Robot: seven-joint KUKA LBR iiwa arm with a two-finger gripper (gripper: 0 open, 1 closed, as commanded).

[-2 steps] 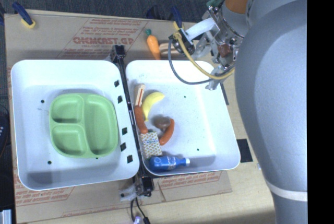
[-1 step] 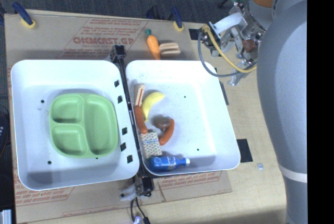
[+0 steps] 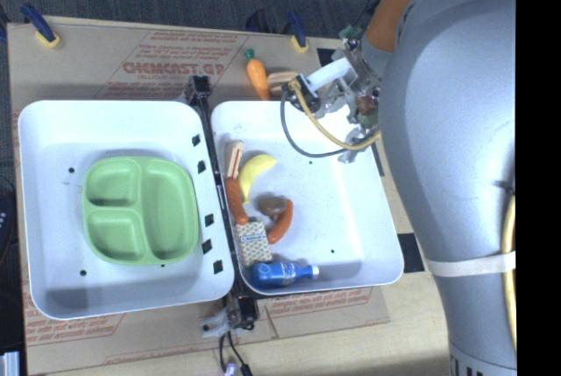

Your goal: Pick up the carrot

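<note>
The carrot (image 3: 256,77), orange with a small green top, lies outside the bins on the cardboard just past the right bin's (image 3: 377,216) far rim. A tan object (image 3: 280,82) lies right next to it. My gripper (image 3: 358,116) hangs over the right bin's far right corner, well to the right of the carrot and apart from it. Nothing shows held in it.
The right bin holds a banana (image 3: 255,172), a reddish sausage (image 3: 280,220), a long orange-red piece (image 3: 235,199), a patterned packet (image 3: 252,243) and a blue bottle (image 3: 280,273), all along its left side. A green divided plate (image 3: 140,209) sits in the left bin (image 3: 44,138).
</note>
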